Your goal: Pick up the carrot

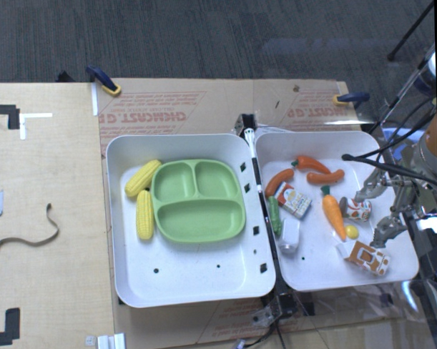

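Carrot: I see the carrot [334, 213] lying in the right bin [319, 275], toward its right half, long axis running roughly top to bottom, green stub at the upper end, tip pointing down.

Immediate neighbours: A small yellow piece [351, 232] sits just beside the carrot's lower tip. A small can with a red and white label [360, 210] lies just to the carrot's right. An orange and white carton [367, 258] lies below, near the bin's lower right corner.

Further neighbours: I note two reddish-orange sausage-like pieces [318, 171] above the carrot and a third [279, 181] up and to its left. A small printed box [294, 201] lies left of the carrot, apart from it. A green pod-like item [275, 216] and a white item [290, 234] lie along the bin's left wall.

Gripper: The gripper [385, 210] is over the right edge of the right bin, right of the can. I read its two fingers as spread wide, with nothing between them. It is not touching the carrot.

Obstruction: The can lies between the gripper and the carrot.

Left bin: The left bin [186, 277] holds a green divided plate [199, 200] and two yellow corn cobs [143, 196] beside the plate's left edge.
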